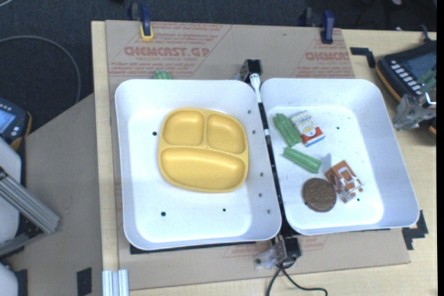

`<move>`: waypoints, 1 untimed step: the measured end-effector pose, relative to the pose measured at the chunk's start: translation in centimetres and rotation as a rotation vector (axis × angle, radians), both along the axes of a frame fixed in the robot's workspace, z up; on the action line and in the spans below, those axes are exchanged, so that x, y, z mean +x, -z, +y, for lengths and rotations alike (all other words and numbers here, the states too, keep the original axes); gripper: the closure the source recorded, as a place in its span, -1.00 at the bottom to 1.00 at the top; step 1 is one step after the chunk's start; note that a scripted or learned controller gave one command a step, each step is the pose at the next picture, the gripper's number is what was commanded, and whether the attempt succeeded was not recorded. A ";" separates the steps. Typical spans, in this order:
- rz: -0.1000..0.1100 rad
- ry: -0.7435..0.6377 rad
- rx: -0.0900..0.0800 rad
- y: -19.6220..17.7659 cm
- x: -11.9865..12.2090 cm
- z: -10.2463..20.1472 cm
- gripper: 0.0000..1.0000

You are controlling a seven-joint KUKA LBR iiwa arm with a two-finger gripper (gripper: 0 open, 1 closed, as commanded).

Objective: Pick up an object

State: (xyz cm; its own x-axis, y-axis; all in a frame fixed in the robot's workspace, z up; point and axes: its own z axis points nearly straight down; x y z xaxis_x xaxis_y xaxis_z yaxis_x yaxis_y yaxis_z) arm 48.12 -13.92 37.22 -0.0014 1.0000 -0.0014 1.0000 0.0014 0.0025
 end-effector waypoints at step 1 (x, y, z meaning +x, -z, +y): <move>0.002 0.002 0.001 0.2 -0.2 -0.6 1.00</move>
